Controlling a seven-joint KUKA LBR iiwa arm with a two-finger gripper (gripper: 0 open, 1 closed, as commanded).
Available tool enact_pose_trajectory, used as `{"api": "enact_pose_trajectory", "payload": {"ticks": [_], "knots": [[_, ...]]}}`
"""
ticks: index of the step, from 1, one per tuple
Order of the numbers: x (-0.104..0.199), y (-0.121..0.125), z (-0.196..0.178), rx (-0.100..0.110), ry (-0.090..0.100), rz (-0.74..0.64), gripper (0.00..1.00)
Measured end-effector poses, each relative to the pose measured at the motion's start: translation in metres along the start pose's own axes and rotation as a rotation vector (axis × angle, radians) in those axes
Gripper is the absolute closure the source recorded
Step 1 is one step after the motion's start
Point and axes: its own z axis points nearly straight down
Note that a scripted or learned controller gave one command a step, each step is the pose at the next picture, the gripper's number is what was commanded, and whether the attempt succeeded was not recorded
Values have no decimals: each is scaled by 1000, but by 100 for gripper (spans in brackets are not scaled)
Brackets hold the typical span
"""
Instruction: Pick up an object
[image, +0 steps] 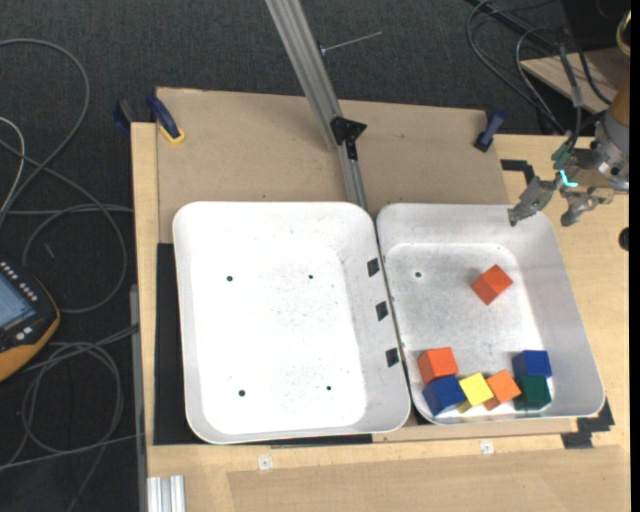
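The bench (300, 130) carries two shallow white bins side by side. The left bin (200, 300) has only small dark dots on its floor. The right bin (560, 290) holds all the blocks. The arm's wrist comes in at the upper right, and the gripper (548, 205) hangs over the right bin's far right corner, its two fingers spread apart with nothing between them, well apart from every block.

Alone near the middle of the right bin, toward its far edge, lies an orange cube (491, 284), tilted. The others cluster along the near edge: an orange block (436, 363) at the left of the group, a blue block (442, 394) just below it, a yellow block (475, 389) touching that one, a smaller orange block (503, 385) beside the yellow, then a blue block (532, 363) and a green block (534, 394) at the near right corner.
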Motion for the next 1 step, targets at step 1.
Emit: {"api": "enact_pose_trajectory", "payload": {"ticks": [1], "knots": [[0,1,-3,-4,-2,-2,0]]}}
